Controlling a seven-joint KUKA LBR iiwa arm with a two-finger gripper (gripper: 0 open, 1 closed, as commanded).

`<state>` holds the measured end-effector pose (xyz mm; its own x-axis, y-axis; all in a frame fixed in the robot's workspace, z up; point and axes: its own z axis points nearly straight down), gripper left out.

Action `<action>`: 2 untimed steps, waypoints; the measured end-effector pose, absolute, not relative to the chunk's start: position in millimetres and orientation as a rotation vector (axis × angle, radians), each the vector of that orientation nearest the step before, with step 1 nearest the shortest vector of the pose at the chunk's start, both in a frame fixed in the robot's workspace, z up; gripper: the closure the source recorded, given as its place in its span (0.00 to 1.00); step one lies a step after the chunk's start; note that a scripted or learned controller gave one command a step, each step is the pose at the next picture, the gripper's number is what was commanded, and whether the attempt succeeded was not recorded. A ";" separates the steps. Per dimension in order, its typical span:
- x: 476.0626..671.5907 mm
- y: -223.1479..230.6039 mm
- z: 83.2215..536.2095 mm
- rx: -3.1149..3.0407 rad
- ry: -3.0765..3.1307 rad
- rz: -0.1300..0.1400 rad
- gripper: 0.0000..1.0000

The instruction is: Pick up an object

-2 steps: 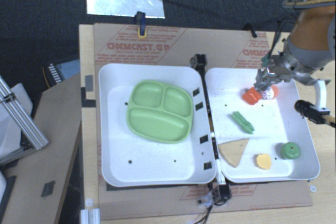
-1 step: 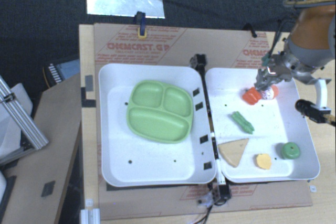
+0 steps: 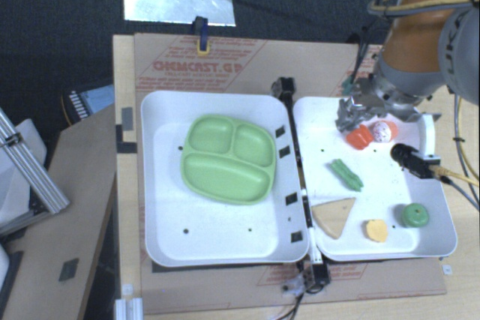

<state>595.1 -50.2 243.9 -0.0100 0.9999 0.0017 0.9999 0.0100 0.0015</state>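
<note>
My gripper hangs low over the back of the right bin, just left of and touching an orange-red toy. A white and red ball lies right beside that toy. Further forward in the same bin lie a green pod-shaped piece, a tan wedge, a small yellow piece and a green round piece. Nothing shows between the fingers.
The left bin holds a light green divided plate. A black clip sits at the back where the two bins meet. The arm's orange band and wrist overhang the right bin's far right corner.
</note>
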 end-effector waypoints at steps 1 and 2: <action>582.2 -0.2 247.3 -2.210 -2.232 -0.003 1.00; 576.8 52.1 227.1 -2.210 -2.231 -0.001 1.00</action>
<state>576.8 52.1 227.1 -0.0094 1.0000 0.0018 1.0000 0.0094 -0.0005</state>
